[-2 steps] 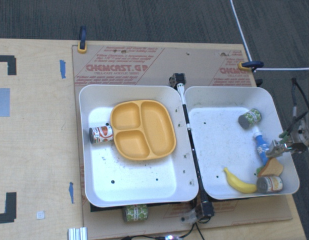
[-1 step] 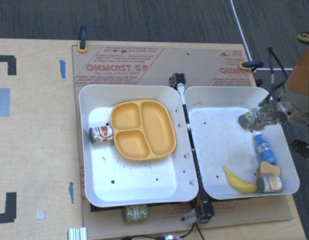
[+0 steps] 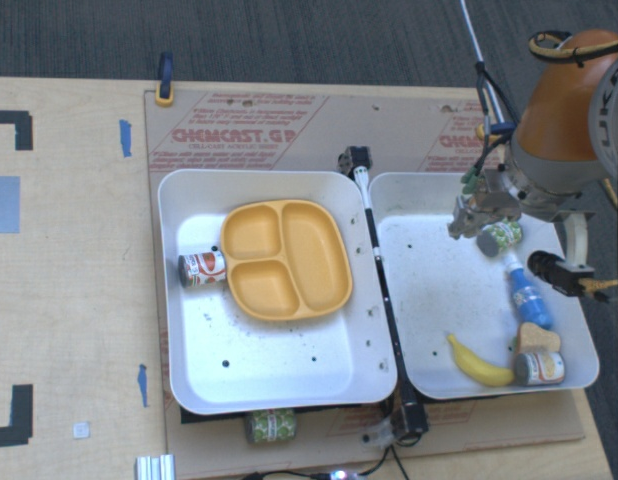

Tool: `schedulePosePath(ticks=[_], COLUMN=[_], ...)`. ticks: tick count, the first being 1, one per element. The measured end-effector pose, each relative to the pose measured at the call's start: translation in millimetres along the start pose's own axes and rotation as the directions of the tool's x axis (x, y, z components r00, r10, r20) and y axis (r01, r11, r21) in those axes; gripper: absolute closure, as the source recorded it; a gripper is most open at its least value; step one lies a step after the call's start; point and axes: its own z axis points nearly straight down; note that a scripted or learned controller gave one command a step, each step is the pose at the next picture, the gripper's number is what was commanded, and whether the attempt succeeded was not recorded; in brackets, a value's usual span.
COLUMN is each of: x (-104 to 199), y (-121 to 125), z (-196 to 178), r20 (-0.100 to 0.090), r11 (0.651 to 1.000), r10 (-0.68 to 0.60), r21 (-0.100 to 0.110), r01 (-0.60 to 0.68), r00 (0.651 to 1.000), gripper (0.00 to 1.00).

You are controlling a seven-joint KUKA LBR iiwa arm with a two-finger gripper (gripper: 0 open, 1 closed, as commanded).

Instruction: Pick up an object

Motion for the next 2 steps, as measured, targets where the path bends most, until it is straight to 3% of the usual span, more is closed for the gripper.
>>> schedulePosePath(ticks=[1,2], x=[-0.5,-18.9], y=[-0.4,63.9], z=[0.4,114.0], r20=[0.000,0.001], r11=[1.000,1.000], r10=[0.000,0.000], r21=[0.001,-0.002], r01=[0.000,0.000], r00=[1.000,1.000], gripper=[0.00,0.00])
